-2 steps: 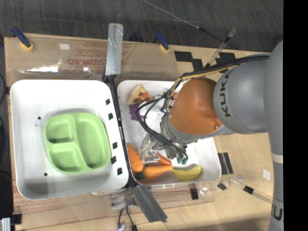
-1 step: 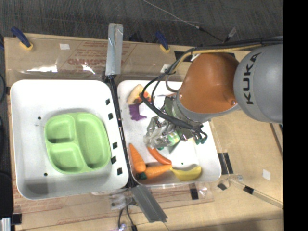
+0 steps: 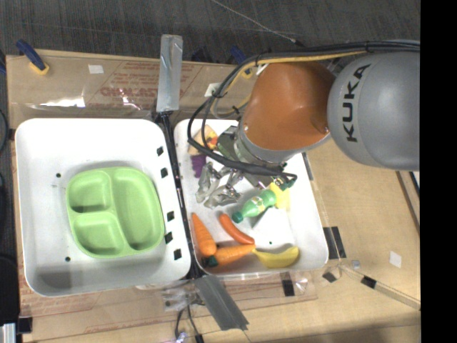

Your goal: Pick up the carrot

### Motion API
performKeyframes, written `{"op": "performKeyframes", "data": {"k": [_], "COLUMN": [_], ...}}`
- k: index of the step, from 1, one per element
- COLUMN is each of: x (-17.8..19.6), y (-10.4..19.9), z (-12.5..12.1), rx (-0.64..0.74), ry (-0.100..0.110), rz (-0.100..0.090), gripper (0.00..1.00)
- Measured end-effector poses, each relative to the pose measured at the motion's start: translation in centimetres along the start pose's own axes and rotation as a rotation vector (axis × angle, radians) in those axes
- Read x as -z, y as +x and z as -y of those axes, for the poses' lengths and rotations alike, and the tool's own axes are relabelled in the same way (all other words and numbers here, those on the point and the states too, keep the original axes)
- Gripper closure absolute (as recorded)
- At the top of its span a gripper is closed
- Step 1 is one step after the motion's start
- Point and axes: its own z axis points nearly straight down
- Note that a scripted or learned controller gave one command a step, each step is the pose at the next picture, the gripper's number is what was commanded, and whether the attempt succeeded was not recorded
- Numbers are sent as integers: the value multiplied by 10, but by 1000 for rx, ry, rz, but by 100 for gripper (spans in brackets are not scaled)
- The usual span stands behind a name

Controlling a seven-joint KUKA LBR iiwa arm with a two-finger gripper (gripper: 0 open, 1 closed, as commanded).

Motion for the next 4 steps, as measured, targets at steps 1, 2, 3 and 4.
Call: {"op": "performKeyframes", "data": {"k": [1,2,3,4], "x": [0,-6,-6,-54], "y": [0,37,54,85], "z": [0,-45,-29,14], "rx": [-1,72,-8,81], "ry": [0,-3,-3,-5], "rz": [0,-3,-5,-5], "gripper": [0,0,0,0]}}
